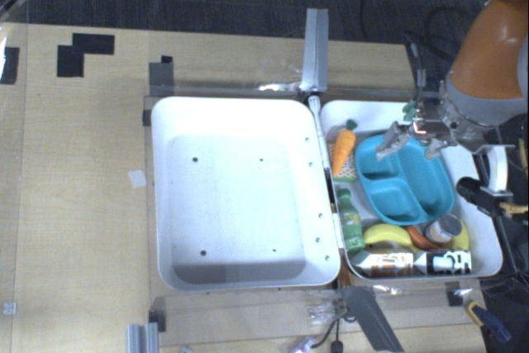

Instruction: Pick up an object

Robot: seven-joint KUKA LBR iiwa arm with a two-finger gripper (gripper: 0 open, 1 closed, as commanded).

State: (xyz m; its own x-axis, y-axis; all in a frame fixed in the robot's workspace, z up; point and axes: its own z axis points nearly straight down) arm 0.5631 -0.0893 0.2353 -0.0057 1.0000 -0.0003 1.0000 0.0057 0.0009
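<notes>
Two shallow white bins sat side by side on the bench [74, 178]. The left bin [240, 194] showed bare white floor, and a grey metal post [316, 50] rose behind the seam between the two. Just right of that seam, the right bin [496, 260] was crowded: an orange carrot [342, 150] lay along its left wall, with a green bottle [350, 219] below it. A blue divided tray [405, 182] filled the middle, tilted over the other things. Beneath its lower edge lay a yellow banana [388, 236], a small round tin [447, 227] and, along the front wall, a dark bottle with a white label [421, 263]. The end effector [411, 143] hung over the tray's upper right rim, its fingers spread and nothing between them. Further right, the grey arm with its orange band [494, 45] covered the bin's far corner.
</notes>
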